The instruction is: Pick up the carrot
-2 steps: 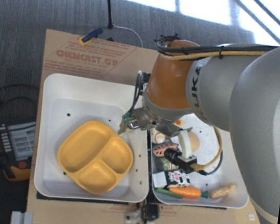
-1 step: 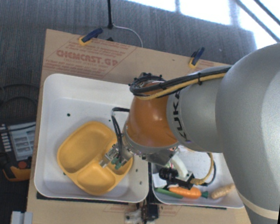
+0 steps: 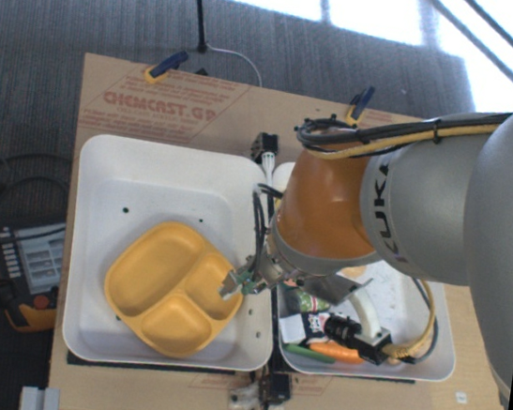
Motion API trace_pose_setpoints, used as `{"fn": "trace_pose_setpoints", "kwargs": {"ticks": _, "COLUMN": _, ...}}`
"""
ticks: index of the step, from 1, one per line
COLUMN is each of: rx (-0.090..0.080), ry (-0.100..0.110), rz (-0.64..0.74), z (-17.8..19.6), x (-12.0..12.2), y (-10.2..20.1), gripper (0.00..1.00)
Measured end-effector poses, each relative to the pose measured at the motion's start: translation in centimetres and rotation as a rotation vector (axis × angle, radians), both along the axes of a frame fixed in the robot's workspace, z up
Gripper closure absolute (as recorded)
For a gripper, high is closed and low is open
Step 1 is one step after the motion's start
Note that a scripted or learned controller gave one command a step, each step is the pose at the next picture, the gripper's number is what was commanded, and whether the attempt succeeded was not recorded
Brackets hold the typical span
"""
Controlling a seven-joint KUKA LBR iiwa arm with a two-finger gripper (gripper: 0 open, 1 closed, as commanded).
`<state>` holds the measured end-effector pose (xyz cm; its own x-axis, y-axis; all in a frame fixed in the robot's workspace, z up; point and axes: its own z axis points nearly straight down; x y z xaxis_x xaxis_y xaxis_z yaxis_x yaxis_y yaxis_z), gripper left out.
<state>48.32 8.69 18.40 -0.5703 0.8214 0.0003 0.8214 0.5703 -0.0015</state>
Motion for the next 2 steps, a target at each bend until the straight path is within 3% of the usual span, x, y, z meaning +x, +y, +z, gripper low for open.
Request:
{"fn": "trace_pose_setpoints", "kwargs": {"ticks": 1, "rx": 0.000, "ry": -0.002, "rz": 0.050, "z": 2.6, "x": 4.2, "y": 0.0, "gripper": 1.00}}
{"fn": "trace_pose_setpoints", "kwargs": {"ticks": 2, "rx": 0.000, "ry": -0.014, "rz": 0.136, "z": -7.0, "x": 3.1, "y": 3.8, "gripper": 1.00}}
